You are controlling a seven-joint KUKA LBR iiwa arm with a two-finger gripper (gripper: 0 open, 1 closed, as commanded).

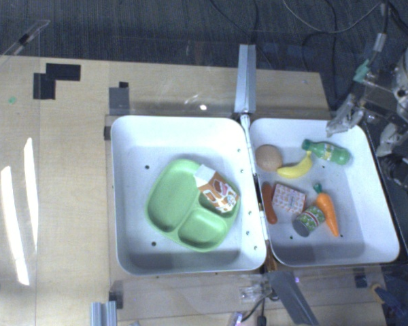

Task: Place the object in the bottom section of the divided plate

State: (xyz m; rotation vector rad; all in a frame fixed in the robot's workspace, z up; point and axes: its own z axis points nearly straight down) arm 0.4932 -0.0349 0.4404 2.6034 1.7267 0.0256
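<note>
Carton [217, 193]: we see it on the plate [171, 197] (right section).
Gripper [345, 119]: far right; jaws, we cannot tell.

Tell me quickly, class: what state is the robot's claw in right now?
Claw: over the top right corner of the right bin, touching no item; open or shut cannot be told.

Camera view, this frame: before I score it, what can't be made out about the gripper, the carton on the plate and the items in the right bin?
- Gripper: small and blurred at the right bin's top edge; finger state unreadable.
- Arm: cut off by the frame's right edge.
- Carton on the green plate: print too small to read; it hides the plate section beneath.
- Can and square packet: labels too small to read.
</note>
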